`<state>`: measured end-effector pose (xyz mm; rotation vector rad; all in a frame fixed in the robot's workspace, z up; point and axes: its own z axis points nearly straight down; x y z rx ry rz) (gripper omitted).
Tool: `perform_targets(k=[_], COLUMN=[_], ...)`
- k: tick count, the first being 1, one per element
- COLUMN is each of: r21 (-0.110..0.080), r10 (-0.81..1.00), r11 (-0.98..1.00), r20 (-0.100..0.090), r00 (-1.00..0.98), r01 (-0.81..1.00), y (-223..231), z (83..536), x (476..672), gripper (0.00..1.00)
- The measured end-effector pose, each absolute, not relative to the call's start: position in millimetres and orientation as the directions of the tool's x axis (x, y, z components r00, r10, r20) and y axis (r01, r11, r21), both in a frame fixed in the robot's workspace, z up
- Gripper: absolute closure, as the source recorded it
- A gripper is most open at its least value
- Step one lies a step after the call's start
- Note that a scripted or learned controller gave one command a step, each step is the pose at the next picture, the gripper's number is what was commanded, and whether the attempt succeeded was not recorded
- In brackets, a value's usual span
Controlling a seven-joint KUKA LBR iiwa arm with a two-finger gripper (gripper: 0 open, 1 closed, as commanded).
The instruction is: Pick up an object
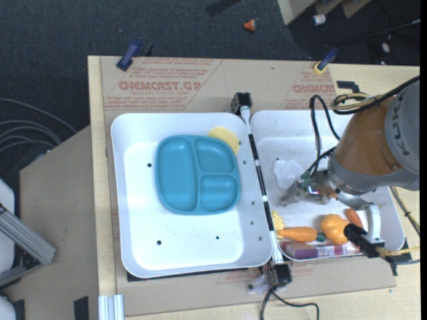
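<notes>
Arm (370,145) comes in from 3 o'clock and bends down into the right bin (287,122). The pincer (295,193) sits low near the middle of that bin, pointing toward 9 o'clock. I cannot tell from this slant whether it is apart or together. I see nothing held in it.

Things for picking, all in the right bin:
- Clear crumpled wrapper (285,171): just beside the pincer at its 11 o'clock. I cannot tell whether they touch.
- Carrot (298,233): lying flat at the pincer's 6 o'clock, near it but apart, tip toward the bin's left wall.
- Orange-yellow lump (333,227): at the carrot's thick end, touching or nearly so.
- Tube with a purple end (320,251): lying along the bin's 6 o'clock wall, just below the carrot.
- Red-orange piece (353,217): at about 4 o'clock in the bin, partly under the arm. Too hidden to identify.

Left bin (133,245): a blue divided plate (197,174) lies flat, slightly toward 12 o'clock of centre. A pale yellow thing (225,137) pokes out from under its 1 o'clock edge.

Both bins rest side by side, walls touching, on the brown-papered surface (200,72).
</notes>
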<state>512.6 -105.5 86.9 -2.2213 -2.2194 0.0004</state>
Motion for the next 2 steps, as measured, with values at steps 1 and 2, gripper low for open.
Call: perform_targets(k=[1, 2], r21=[0.001, 0.0], r10=[1.0, 1.0], r11=[-0.002, -0.002], r20=[0.001, 0.001], r00=[0.002, 0.002], r01=[1.0, 1.0], y=[-105.3, -105.3], z=[96.6, 96.6], x=[512.9, 512.9], gripper=[1.0, 0.0])
